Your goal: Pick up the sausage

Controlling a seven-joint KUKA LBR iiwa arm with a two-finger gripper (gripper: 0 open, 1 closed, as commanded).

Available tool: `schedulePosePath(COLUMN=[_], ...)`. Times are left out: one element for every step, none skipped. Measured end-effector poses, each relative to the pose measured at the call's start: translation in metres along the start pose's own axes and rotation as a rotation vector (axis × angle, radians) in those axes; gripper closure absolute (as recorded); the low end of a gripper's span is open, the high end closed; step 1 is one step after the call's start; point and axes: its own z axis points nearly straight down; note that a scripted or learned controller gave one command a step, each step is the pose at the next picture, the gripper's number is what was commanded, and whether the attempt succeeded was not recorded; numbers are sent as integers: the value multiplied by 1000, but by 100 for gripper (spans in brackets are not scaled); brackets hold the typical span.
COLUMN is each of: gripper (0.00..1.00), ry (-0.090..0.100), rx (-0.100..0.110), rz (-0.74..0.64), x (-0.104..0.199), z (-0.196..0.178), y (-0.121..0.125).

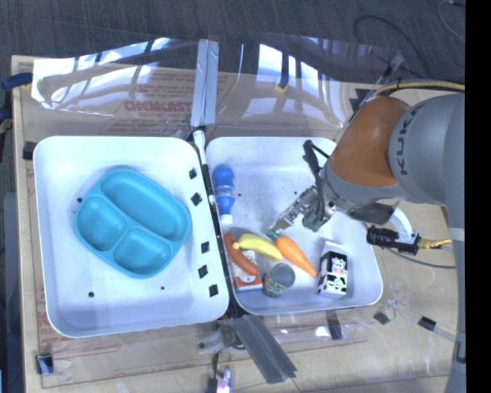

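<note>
The reddish-orange sausage (243, 258) lies in the right shallow white bin (254, 154) against its left wall, touching a yellow banana (259, 246), while the hand (299, 216) hovers nearby, fingers spread and grasping nothing.

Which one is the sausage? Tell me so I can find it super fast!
Look in the right white bin, along its left wall near the front. The sausage lies there, slanted, just left of the yellow banana. It is the reddish-brown stubby one with rounded ends, darker than the bright orange pointed carrot further right.
</note>
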Motion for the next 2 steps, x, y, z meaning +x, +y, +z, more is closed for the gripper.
schedulePosePath(gripper=[100,100], ry=[-5,0], rx=[1,0], rz=[-525,-248], x=[35,39], z=[10,-60], y=[19,-41])
